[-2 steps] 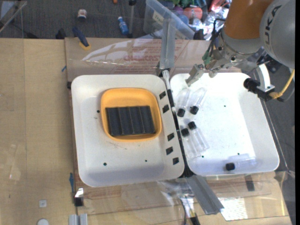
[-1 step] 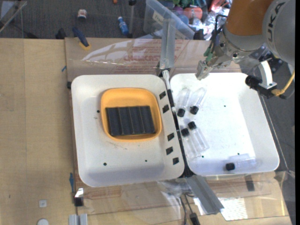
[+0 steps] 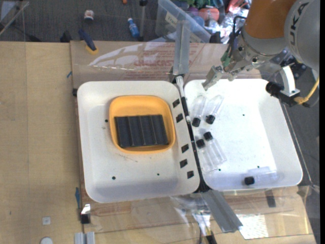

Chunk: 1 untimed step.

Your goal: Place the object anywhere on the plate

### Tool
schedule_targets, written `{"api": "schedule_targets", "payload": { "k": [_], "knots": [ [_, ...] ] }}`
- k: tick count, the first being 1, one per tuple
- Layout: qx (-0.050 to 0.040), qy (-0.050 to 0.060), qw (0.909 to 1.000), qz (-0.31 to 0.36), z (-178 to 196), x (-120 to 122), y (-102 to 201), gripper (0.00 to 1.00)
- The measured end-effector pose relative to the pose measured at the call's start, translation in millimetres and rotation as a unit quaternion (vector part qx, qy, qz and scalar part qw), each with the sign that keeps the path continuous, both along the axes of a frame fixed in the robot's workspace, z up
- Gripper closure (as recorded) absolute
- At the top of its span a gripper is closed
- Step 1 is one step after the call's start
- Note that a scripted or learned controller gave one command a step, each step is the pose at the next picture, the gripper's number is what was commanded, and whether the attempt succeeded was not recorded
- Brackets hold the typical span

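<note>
A black ridged rectangular object lies flat in the middle of the orange-yellow plate, which sits in the left bin. My gripper hangs over the far left corner of the right bin, well away from the plate and to its right. It points down and to the left, and I see nothing held at its tip. The arm's orange band shows at the top right.
Several clear plastic bottles with black caps lie in the right bin, two near the gripper, one lower, one at the front edge. A clear tub of colourful toys stands behind the bins.
</note>
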<state>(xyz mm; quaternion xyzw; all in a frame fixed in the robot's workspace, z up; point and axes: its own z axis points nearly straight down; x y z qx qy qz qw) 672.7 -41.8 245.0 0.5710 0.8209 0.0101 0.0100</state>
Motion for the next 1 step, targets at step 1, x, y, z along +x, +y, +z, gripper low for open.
{"api": "schedule_targets", "payload": {
  "k": [1],
  "knots": [
    [0.001,-0.004,1.0,0.0,11.8,1.3,0.0,1.0]
  ]
}}
